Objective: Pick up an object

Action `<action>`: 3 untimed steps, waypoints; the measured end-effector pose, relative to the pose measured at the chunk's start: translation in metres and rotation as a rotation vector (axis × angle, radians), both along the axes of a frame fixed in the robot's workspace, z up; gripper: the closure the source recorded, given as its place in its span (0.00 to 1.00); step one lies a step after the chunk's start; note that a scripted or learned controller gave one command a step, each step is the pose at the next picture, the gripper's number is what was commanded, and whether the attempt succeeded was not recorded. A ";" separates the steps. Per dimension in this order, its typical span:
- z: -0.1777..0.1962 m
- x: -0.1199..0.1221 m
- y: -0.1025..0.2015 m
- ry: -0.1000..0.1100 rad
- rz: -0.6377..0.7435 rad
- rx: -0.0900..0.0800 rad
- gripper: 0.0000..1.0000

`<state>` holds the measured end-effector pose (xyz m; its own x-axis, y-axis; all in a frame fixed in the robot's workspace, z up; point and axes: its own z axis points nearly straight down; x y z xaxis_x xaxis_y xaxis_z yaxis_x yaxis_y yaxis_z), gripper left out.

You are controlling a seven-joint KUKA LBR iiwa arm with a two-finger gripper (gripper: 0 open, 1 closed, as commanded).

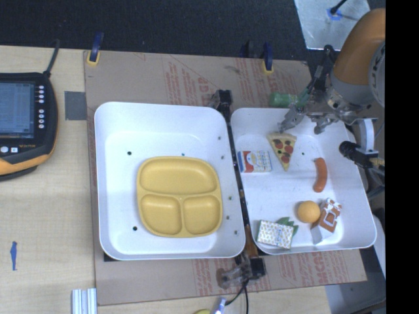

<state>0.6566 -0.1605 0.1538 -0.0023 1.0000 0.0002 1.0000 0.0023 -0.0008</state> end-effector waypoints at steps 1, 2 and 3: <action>-0.063 -0.001 0.002 0.004 0.003 0.000 0.00; -0.048 0.001 0.001 0.002 0.006 0.002 1.00; -0.048 0.001 0.002 0.003 0.007 0.002 0.00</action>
